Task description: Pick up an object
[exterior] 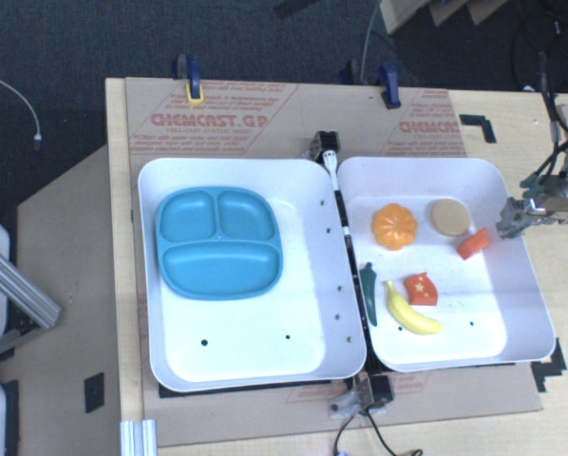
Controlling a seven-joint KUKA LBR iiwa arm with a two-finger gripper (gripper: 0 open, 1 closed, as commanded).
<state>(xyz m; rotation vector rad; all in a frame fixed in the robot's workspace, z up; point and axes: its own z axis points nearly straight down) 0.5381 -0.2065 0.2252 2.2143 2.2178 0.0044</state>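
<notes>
Hand [514, 220] hovers at the right bin's [526, 297] right rim, just beside an orange-red carrot piece [473, 245]; its grip cannot be made out. Pumpkin [395, 226], biscuit [449, 217], tomato [420, 289], banana [412, 313] and green pepper [369, 293] lie unlifted, the pick apparently undone.

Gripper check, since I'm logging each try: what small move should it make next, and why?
Probably a short shift left and down onto the orange-red piece. The gripper sits at the right bin's right rim, just beside that piece and holding nothing I can see. It is the nearest object; the tan disc lies further in.
</notes>
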